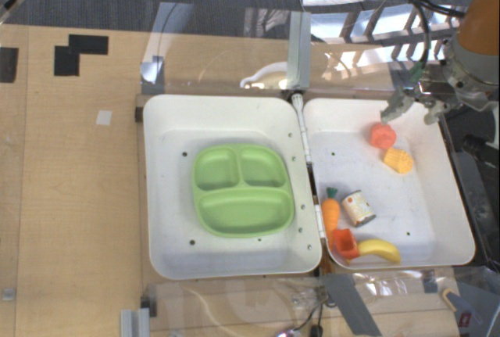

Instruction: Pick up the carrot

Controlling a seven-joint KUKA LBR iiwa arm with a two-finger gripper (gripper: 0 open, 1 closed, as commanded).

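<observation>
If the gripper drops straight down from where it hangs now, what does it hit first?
Most likely the red toy or the bare floor of the right bin beside it; depth is unclear. The gripper hangs over the bin's far end, well away from the carrot.

Left bin (164, 249), far left of the hand (412, 105): green divided plate (243, 190). Right bin (437, 249), below hand: red piece (382, 135), yellow piece (399, 161), small can (358, 208), banana (380, 250), red block (344, 242).

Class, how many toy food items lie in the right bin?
6: red piece, yellow piece, carrot, can, red item, banana. None seem hidden.
</observation>
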